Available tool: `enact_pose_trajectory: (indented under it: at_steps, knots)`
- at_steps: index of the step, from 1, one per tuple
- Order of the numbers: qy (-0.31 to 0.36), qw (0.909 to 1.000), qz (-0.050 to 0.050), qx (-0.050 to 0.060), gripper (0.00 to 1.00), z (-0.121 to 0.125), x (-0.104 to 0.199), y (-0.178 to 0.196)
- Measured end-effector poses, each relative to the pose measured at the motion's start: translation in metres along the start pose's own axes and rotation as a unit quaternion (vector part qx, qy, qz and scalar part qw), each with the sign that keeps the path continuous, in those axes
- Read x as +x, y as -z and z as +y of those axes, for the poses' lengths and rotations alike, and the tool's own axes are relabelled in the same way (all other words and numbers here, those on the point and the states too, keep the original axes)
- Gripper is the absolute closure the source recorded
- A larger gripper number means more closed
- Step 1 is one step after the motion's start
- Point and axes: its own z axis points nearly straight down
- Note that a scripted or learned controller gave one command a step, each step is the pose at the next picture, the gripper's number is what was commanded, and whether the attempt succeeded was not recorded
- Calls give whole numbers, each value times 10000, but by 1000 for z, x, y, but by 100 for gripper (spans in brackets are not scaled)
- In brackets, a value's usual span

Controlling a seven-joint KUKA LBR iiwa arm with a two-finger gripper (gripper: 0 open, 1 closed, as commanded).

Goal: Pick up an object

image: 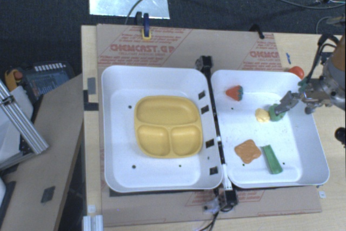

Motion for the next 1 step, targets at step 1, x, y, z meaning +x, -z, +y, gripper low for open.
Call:
enact_pose_trajectory:
  at_steps: [1]
  knots:
    - [15, 10000, -10, -57, 0, 2, 1, 6]
